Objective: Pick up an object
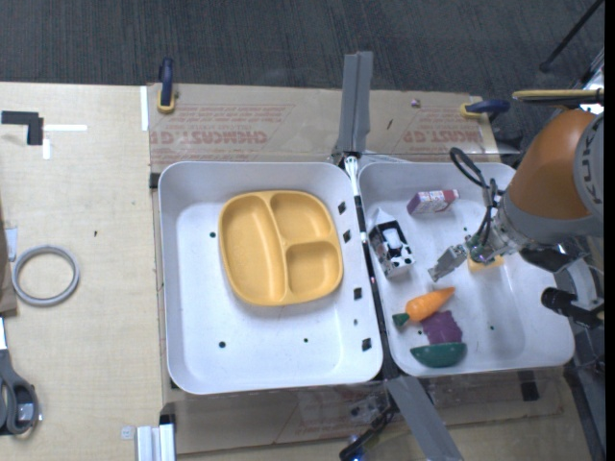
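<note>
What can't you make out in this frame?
- Claw: too small and foreshortened in the camera view to tell how it is set.
- Yellow item beside the claw: mostly hidden by the wrist.
- Black-and-white object: too small to identify.
- Pink box: label unreadable.
- Purple item and green bowl-like piece: overlapping, shapes unclear.

Robot lab: plywood bench (77,353), 2 white bins (259,373) clamped to it, tape roll (43,275), dark carpet (240,17).
</note>
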Motion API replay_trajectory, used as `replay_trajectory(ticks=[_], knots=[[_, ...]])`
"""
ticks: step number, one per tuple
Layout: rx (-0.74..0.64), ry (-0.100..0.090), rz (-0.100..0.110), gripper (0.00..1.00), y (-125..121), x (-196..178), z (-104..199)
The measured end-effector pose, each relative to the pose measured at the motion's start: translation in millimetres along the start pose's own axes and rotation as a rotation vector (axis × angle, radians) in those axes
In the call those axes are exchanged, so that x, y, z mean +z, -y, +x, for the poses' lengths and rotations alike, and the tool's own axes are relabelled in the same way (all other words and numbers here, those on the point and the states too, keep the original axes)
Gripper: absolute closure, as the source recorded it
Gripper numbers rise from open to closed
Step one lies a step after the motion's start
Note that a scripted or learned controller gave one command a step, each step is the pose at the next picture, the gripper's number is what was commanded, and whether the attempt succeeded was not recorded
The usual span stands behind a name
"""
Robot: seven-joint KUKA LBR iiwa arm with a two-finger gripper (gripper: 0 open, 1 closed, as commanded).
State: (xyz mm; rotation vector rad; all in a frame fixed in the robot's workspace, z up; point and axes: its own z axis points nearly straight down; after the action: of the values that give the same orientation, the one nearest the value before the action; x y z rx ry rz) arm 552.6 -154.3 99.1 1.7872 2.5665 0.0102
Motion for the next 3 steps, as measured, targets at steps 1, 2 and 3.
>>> replay_trajectory(ticks=[1,2,3], knots=[[0.158,-0.005,0.015,0.00,-44.7,8.3,-43.0],[0.440,-0.016,0.019,0.00,-80.9,8.5,-92.7],[0.580,-0.007,0.014,0.00,-60.8,7.4,-79.1]])
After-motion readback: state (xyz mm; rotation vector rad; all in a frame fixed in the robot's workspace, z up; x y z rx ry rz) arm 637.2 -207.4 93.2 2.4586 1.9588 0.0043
